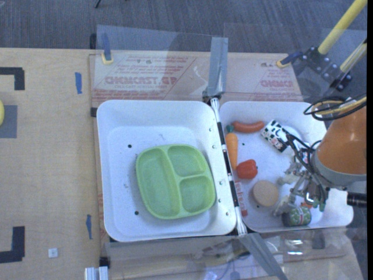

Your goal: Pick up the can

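The can [297, 216], small with a green and red label, lies at the front of the right bin [338, 217], close to the front wall. My gripper [303, 202] hangs just above and slightly behind it, under the orange wrist band. The fingers stand apart, one on each side above the can's top, and nothing is gripped between them. Part of the can's upper side is hidden by the fingers.
The right bin also holds a round tan disc [266, 193] left of the can, a red pepper [247, 168], a carrot [232, 147], a sausage [249, 126] and a black-and-white item [274, 134]. A green divided plate [175, 181] lies in the left bin [116, 121].
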You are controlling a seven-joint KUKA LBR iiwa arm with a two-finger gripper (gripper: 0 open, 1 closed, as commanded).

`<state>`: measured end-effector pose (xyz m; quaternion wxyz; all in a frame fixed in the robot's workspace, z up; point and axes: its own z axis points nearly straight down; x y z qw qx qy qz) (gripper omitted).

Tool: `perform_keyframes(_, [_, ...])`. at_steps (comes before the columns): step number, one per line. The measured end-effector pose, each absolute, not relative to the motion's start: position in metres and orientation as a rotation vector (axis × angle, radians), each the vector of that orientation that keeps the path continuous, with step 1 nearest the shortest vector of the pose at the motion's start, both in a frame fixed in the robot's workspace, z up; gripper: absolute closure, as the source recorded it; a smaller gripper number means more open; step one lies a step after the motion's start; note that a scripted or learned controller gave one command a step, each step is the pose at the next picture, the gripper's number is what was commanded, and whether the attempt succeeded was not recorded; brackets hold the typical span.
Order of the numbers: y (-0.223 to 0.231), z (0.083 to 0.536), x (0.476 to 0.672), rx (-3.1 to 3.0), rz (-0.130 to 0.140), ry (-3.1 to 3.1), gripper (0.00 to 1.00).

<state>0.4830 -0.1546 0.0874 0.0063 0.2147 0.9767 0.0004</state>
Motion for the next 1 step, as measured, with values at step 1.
perform_keyframes(1, [-0.1539, 0.0979, 0.4837, 0.673, 0.004, 3.054, 1.00])
